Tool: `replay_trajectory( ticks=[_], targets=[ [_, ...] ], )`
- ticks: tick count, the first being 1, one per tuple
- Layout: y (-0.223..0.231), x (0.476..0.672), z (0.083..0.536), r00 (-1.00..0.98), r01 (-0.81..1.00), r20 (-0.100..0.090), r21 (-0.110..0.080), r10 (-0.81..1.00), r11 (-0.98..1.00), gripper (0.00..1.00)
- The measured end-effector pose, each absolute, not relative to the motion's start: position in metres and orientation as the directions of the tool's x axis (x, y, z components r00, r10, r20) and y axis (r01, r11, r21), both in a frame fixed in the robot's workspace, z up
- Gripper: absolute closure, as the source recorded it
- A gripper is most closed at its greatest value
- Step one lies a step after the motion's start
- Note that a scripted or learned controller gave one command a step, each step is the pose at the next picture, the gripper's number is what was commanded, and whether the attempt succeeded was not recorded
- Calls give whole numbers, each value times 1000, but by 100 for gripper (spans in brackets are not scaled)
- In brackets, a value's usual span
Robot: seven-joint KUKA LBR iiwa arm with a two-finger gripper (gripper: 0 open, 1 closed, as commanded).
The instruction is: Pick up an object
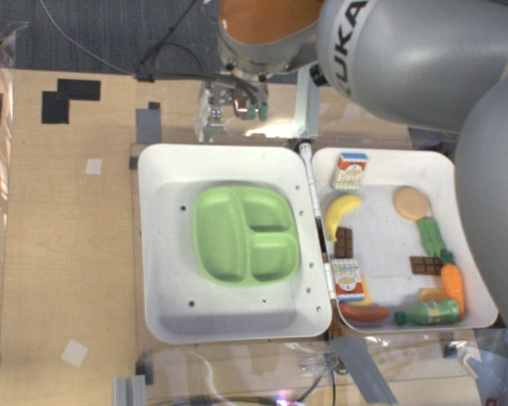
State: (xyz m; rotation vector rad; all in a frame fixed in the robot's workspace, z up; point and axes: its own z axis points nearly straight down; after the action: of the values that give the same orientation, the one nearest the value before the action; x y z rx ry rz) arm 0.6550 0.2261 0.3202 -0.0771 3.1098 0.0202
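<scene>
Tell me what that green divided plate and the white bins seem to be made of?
The green divided plate looks like moulded plastic with a matte finish: one even colour, soft rounded ridges between compartments. The left white bin and right white bin look like thin formed plastic, slightly glossy, with rounded corners and rolled rims. I can't be sure from the look alone.

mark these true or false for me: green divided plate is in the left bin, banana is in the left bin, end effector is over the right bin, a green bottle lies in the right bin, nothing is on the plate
1. The green divided plate sits in the left bin. True.
2. The banana is in the left bin. False: it lies in the right bin, near the divider.
3. The end effector is over the right bin. False: it is beyond the left bin's far edge, above the bench.
4. A green bottle lies in the right bin. True, on its side near the front edge.
5. Nothing is on the plate. True.
</scene>
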Motion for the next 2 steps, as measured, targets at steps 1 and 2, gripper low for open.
replay_trajectory(
  ticks=[1, 2],
  targets=[
    [235, 624, 225, -991, -136, 0, 2, -136, 991, 100],
    [234, 661, 307, -987, 162, -13, 8, 162, 987, 100]
  ],
)
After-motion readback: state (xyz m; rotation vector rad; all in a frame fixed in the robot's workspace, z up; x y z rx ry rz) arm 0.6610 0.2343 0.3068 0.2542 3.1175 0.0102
